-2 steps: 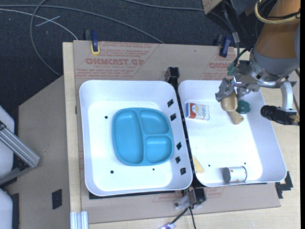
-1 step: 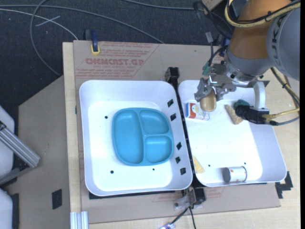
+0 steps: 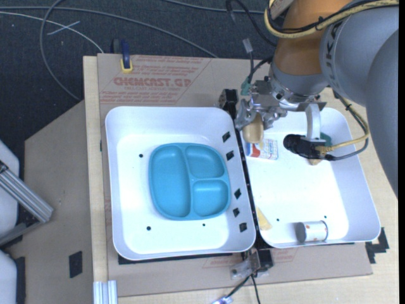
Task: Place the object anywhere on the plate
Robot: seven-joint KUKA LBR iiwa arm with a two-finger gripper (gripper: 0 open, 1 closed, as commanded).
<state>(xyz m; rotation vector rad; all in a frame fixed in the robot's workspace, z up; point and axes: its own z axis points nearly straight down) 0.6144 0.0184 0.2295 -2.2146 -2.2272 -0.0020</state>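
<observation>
**Tool low over the far left corner of the right bin; plate clear in the left bin**

Camera view: two white bins sit side by side on a cardboard sheet [image 3: 158, 78] that covers the tabletop [image 3: 57, 163]. The blue plate [image 3: 166, 170], with three compartments, lies in the middle of the left bin [image 3: 123, 138], with bare white floor between it and every wall. Nothing lies on it. A row of black clips [image 3: 232, 176] runs along that bin's right wall, where the two bins meet.

The arm [image 3: 354, 37] comes in over the far right corner of the right bin [image 3: 354, 189]. The tool [image 3: 256, 116] hangs at that bin's far left corner, close to the shared wall. Whether it is open or closed cannot be told, nor whether it has hold of anything. Just under it is a tan piece [image 3: 253, 132], and touching that, a little toward the bin's middle, lies a small packet [image 3: 266, 149] with a white and red label.

The middle of the right bin is open floor. A small can [image 3: 312, 231] lies on its side near the near edge, and a tan crumb [image 3: 262, 220] sits by the left wall close to the near left corner.
</observation>
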